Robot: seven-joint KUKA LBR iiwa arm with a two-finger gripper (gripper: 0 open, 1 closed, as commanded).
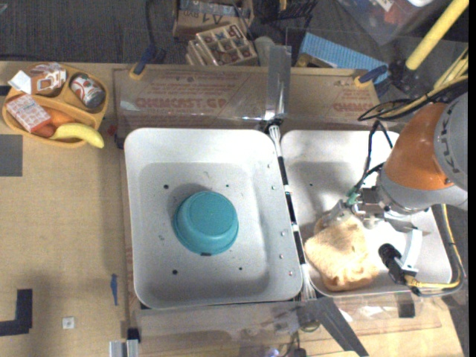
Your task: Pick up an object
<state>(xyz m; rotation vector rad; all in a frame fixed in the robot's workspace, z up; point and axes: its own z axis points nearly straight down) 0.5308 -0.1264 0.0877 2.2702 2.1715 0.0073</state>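
Note:
A teal bowl (207,222) lies upside down in the middle of the left bin (149,162). A tan, bread-like soft object (340,255) lies at the front of the right bin (320,155). The arm with its orange band (420,162) reaches down over the right bin, and my gripper (355,208) sits at the upper right edge of the tan object, touching or just above it. The wrist body hides where the gripper meets it.
A yellow tray (52,110) with a banana and small food items sits at the far left of the bench. Clear panels and cardboard stand behind the bins. Cables hang beside the arm at the right.

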